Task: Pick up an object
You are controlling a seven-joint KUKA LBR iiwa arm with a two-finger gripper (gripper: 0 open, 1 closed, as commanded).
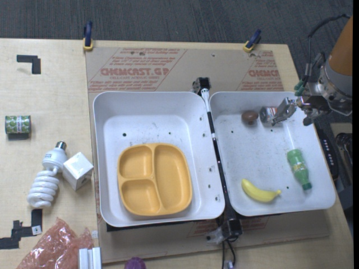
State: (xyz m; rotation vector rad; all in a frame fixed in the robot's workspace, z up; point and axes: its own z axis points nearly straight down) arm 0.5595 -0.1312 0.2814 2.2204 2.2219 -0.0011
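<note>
- Your gripper [276, 114] sits low over the far part of the right bin [320, 203], reaching in from the right edge; the orange band of the arm [343, 49] shows at the upper right.
- You cannot tell from this angle how far the metal fingers are parted, nor whether anything lies between them; the view is too small and the metal too shiny.
- Just beside the fingertips, on their left, lies a small brown round object [249, 116]; whether it touches them is unclear.
- Further toward you in the same bin lies a green bottle [298, 168], on its side near the right wall; a yellow banana [259, 191] lies near the front wall, well apart from the gripper.
- The left bin [106, 122] holds a yellow divided plate [154, 179], flat on the floor of the bin.
- On the bench left of the bins you see a spiral light bulb [46, 178], a small white box [77, 170] touching it, and a green can [17, 125] further back.
</note>
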